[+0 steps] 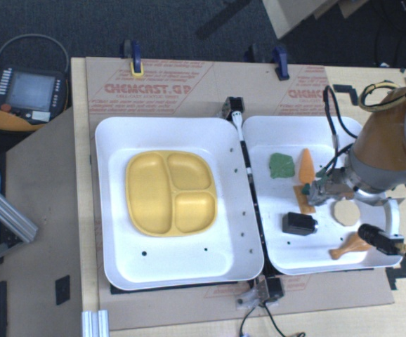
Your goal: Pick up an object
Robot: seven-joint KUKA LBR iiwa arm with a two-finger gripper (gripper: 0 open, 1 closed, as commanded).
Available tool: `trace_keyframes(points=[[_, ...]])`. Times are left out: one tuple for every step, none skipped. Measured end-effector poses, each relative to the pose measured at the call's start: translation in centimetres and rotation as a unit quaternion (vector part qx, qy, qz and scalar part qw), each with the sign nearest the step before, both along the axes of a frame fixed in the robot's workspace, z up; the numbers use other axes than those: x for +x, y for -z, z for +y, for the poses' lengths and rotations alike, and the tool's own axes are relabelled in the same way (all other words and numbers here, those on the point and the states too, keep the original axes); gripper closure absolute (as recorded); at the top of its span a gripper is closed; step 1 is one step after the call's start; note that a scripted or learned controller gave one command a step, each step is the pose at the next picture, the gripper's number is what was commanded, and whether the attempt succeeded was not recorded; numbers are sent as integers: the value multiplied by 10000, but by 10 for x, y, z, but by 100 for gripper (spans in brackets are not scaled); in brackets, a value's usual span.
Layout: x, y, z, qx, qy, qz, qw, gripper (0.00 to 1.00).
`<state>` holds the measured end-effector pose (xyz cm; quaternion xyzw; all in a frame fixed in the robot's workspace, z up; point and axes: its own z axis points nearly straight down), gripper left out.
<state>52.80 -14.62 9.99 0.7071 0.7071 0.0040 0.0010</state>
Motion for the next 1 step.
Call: trace_keyframes(points=[[3,-56,10,-33,-10,2,10000,100]])
